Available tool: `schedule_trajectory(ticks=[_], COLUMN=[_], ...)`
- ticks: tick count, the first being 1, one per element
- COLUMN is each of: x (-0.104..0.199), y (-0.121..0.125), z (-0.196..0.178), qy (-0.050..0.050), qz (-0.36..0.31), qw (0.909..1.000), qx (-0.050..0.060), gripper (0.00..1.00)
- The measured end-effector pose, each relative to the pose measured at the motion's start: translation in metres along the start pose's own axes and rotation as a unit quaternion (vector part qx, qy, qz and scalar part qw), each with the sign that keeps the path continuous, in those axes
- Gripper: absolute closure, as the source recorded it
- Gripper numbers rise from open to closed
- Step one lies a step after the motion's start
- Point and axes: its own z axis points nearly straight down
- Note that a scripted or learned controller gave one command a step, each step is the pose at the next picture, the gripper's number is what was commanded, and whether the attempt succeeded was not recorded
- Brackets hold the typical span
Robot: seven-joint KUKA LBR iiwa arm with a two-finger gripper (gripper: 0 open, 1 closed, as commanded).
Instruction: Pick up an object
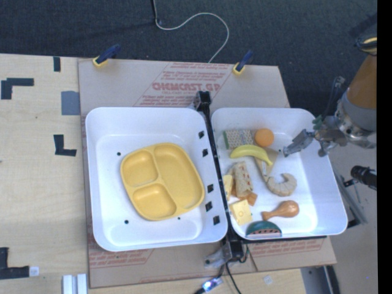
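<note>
- Because the task names no particular object, we read the risks starting from the left bin point(98, 164), a shallow white plastic tray that holds only a yellow three-compartment plastic plate point(162, 180); it lies flat and broad, so we judge that two fingers could slide off its rim.
- Moving to the right bin point(327, 192), we see the toy food packed close: a yellow cheese-like block point(241, 212), a tan rolled wrap point(243, 177), a green-grey sponge-like square point(239, 138), a curved yellow plastic banana point(252, 153), a small orange ball point(264, 138), a pale curled shrimp-like piece point(281, 184), a brown drumstick point(282, 211) and a watermelon slice point(263, 228).
- With pieces touching or just beside each other, we think a descent could nudge a neighbour, pinch two at once, or close on nothing; the ball may roll away.
- At the bin's upper right, the grey two-finger gripper point(293, 146) hangs over bare white floor, pointing left; we cannot tell how wide its fingers stand, and we see nothing between them.
- The ball and banana lie just left of the tip, the shrimp piece below it, the drumstick farther down.
</note>
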Motion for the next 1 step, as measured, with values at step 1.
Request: schedule_trajectory(ticks=[1], x=[0.0031], y=[0.0020], z=[0.0644], qy=[0.000], qz=[-0.001], qw=[1.0000], qx=[0.000], gripper=[0.00])
